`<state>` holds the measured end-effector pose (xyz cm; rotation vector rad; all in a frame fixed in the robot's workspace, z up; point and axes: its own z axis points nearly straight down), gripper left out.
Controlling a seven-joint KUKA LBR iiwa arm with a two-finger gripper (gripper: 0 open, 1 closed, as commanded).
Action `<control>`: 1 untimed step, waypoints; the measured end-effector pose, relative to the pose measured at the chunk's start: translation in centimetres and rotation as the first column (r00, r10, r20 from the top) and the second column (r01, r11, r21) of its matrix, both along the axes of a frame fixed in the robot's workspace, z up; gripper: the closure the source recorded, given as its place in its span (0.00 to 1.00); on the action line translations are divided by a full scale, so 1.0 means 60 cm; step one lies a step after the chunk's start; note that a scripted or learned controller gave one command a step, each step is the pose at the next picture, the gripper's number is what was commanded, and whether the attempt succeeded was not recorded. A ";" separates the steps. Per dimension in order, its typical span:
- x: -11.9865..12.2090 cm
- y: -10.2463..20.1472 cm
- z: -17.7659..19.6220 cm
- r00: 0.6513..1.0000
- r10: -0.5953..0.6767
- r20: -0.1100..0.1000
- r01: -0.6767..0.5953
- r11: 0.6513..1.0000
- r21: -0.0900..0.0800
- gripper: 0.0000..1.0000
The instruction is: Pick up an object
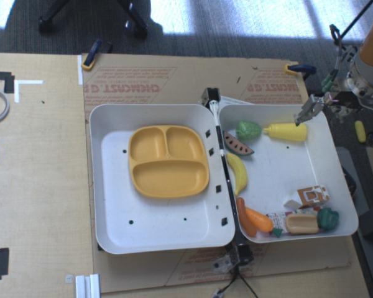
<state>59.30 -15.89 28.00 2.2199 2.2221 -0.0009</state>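
Your end effector (309, 109) hangs over the right bin's (336, 160) far right corner, just above the yellow squeeze bottle (286, 132); you cannot tell how its fingers stand. Beside the bottle lie a green toy (248, 129), a watermelon slice (238, 144) and a banana (237, 171). At the near edge sit a carrot (256, 218), a small printed carton (313, 195) with unreadable lettering, and a bread roll (302, 223). The left bin (112, 222) holds a yellow divided plate (168, 161). The cardboard (143, 81) on the bench bears red upside-down print, too blurred to read.
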 end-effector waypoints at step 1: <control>-0.150 0.005 -0.287 0.999 0.054 0.000 -0.054 0.999 0.001 0.00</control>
